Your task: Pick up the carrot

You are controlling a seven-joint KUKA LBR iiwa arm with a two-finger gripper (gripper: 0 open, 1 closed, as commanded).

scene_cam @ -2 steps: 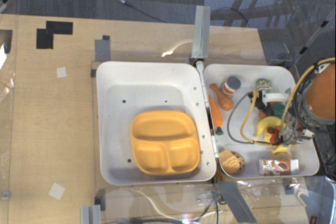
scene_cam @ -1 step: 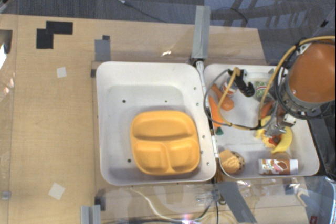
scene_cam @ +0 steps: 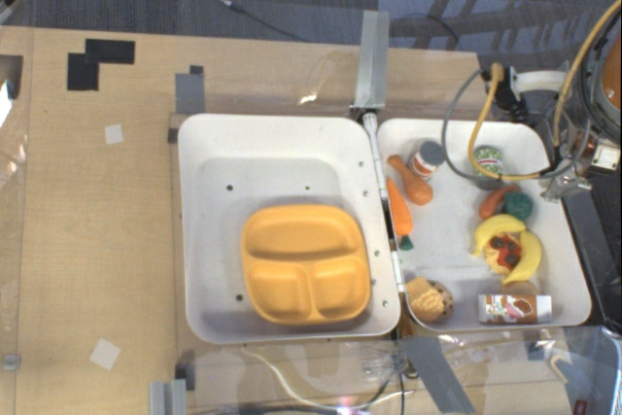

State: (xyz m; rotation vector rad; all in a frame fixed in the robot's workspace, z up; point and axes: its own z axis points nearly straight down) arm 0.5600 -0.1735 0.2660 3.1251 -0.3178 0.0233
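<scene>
Carrot (scene_cam: 398, 206): lies in the right bin, close along its left wall, running lengthwise with the green end toward the near side; nothing grips it.
Right bin (scene_cam: 573, 292): white and shallow, holding the food items.
Left bin (scene_cam: 209, 209): white, touching the right bin along their shared edge.
Tray (scene_cam: 305, 263): yellow, with compartments, sitting in the near half of the left bin.
Drumstick (scene_cam: 411, 180): orange-brown, just beside the carrot's far end, to its right.
Small jar (scene_cam: 431, 155): dark lid, next to the drumstick near the far wall.
Round tub (scene_cam: 489, 161): green and white label, far side of the right bin, under the looped cables.
Banana (scene_cam: 507, 243): yellow, right half of the bin, with a red piece lying on it.
Muffin (scene_cam: 429, 298): brownish, possibly a cookie, at the near left corner.
Bottle (scene_cam: 515, 308): lying on its side along the near wall.
Arm (scene_cam: 595, 112): at the right edge, above the bin's far right corner, well apart from the carrot.
Jaws: cannot tell their state from this view.
Table (scene_cam: 87, 238): light wood, carrying both bins.
</scene>
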